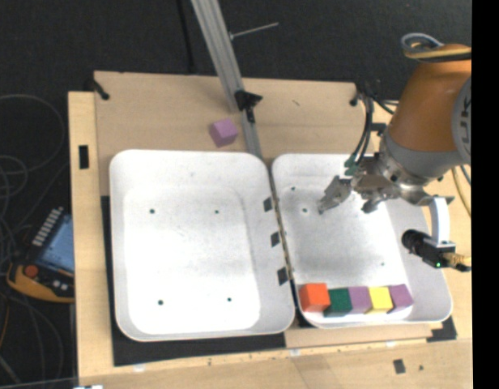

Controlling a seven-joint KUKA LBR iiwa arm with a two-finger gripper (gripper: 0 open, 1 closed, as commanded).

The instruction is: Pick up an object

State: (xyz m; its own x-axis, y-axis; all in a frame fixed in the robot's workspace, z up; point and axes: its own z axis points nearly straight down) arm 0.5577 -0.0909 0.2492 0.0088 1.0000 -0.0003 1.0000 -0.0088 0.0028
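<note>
A row of small blocks lines the near wall of the right bin point(359, 241): an orange block point(315, 296), a green block point(339, 301), a purple block point(360, 298), a yellow block point(381, 299) and another purple block point(400, 295). My gripper point(347, 198) hangs over the far part of the right bin, well above and behind the row. Its fingers are spread apart with nothing between them. A lone purple block point(223, 132) lies on the bench beyond the left bin.
The left bin point(193, 241) sits beside the right one, with clips along the shared edge. A slanted metal post point(225, 63) rises from behind the bins. Cables and a handheld pendant point(43, 258) lie off the bench's left side.
</note>
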